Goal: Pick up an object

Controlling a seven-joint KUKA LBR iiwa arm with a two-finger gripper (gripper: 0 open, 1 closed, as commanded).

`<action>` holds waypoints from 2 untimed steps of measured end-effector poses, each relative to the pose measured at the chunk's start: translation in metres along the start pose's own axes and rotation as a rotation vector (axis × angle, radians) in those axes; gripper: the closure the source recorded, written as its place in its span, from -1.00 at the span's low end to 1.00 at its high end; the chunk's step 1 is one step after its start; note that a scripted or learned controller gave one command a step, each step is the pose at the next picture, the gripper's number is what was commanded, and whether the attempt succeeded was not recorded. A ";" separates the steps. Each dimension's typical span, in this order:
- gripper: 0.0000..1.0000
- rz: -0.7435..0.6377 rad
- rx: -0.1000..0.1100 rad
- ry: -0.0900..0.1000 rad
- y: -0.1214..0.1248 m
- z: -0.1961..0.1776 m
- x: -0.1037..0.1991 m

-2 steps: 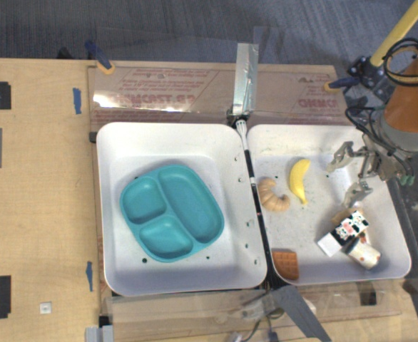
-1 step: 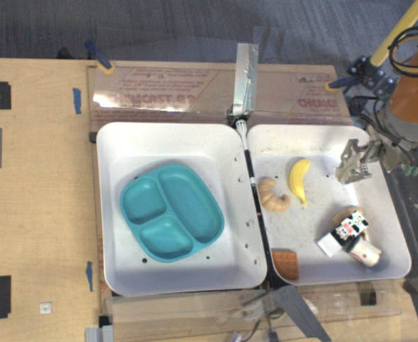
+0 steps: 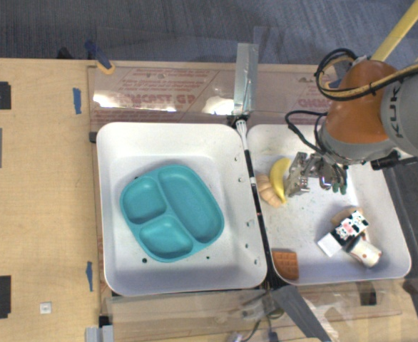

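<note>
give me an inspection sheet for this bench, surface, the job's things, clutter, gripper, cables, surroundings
Surface: two white bins side by side, left bin and right bin, on a wooden bench.
Job's things: in the right bin, a banana, a waffle and a cow-patterned toy.
Clutter: teal divided plate in the left bin.
Gripper: gripper low over the right bin, beside the banana.
Cables: black cables looped above the orange band.
Surroundings: blue tape on the bench, grey floor beyond.

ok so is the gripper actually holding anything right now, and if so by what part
It cannot be told. The gripper sits right beside the banana in the right bin, but the view doesn't show the banana between its fingers.
</note>
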State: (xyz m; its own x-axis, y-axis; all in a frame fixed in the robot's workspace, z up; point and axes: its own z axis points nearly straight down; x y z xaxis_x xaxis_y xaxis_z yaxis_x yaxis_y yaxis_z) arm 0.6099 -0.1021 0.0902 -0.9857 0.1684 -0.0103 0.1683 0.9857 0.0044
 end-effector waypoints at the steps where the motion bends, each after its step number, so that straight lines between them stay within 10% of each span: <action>1: 1.00 0.173 -0.001 -0.003 0.090 -0.100 0.015; 2: 1.00 0.199 -0.001 0.006 0.196 -0.101 0.051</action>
State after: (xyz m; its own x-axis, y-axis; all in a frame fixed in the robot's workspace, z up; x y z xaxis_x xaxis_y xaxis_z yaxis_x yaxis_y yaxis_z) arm 0.5920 0.0998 0.1913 -0.9328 0.3603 -0.0033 0.3603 0.9328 0.0063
